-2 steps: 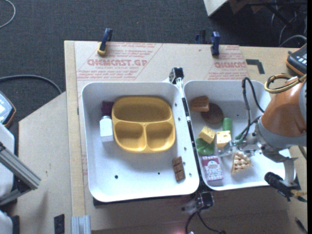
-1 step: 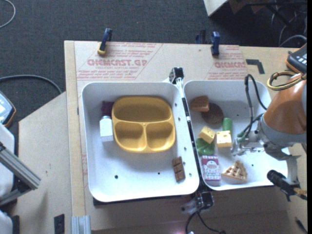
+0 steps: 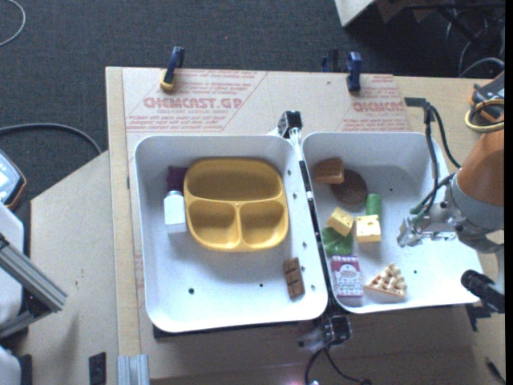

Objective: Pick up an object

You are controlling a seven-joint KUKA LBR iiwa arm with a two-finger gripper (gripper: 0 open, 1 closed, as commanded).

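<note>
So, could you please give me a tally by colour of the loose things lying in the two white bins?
Yellow: 3 (divided tray, two cheese blocks)
Brown: 3 (bread, round cookie, chocolate bar)
Green: 2 (cylinder, leafy piece)
White: 1 (bottle)
Red: 1 (carton)
Tan: 1 (wedge)
Dark purple: 1 (item behind the bottle)
Total: 12

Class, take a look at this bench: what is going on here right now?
A grey robot arm with an orange band reaches in from the right, its gripper hovering over the right white bin, near a yellow cheese-like block. Nothing is visibly held. The left white bin holds a yellow divided plastic tray, a small white bottle and a brown chocolate-bar piece.
</note>
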